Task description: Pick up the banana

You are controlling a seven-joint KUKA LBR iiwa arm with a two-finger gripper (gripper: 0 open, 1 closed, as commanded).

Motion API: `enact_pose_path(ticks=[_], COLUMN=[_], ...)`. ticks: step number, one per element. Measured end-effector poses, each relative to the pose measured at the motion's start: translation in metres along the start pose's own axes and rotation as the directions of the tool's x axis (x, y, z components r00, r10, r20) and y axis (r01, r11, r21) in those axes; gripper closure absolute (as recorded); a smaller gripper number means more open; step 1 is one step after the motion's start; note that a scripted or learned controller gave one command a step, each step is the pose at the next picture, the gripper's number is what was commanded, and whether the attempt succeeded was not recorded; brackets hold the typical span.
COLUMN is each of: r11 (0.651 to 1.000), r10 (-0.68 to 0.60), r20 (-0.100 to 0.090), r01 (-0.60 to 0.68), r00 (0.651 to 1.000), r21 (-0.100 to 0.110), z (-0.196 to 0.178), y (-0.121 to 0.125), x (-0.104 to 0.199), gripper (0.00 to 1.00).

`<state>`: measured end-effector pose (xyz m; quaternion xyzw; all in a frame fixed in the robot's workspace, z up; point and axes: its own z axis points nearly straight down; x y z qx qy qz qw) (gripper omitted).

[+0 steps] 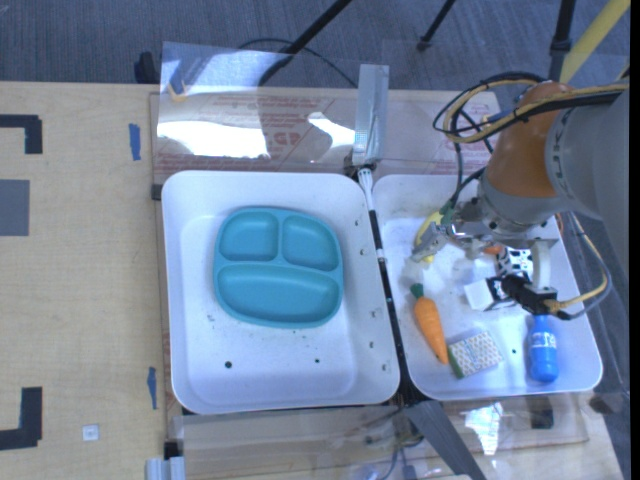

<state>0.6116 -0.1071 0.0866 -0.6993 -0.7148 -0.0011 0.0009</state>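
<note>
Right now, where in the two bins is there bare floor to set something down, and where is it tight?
Free: the left bin has a bare strip between the blue plate and its near rim. Crowded: the right bin, where the carrot, sponge and blue bottle lie close under the arm; only slim gaps between them.

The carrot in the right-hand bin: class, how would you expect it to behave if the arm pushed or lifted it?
The carrot looks tapered and rounded, so a sideways push would probably roll it in a curve rather than straight. It lies flat on the smooth right bin floor, so it may slide easily. Its solid, toy-like look suggests it would stay stiff when lifted.
</note>
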Motion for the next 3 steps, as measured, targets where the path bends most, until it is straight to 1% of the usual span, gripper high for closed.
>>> enact_pose_path(ticks=[1, 2, 3], r11=[0.998, 0.998, 0.98], r10=[-0.041, -0.042, -0.201], r20=[-0.001, 0.0, 0.003], r01=[0.041, 0.042, 0.201], r00=[0.999, 0.999, 0.98], r21=[0.037, 0.047, -0.001], z=[0.003, -0.005, -0.098], y=[0.047, 0.045, 0.042], x=[-0.003, -0.003, 0.085], gripper=[0.0, 1.0, 1.0])
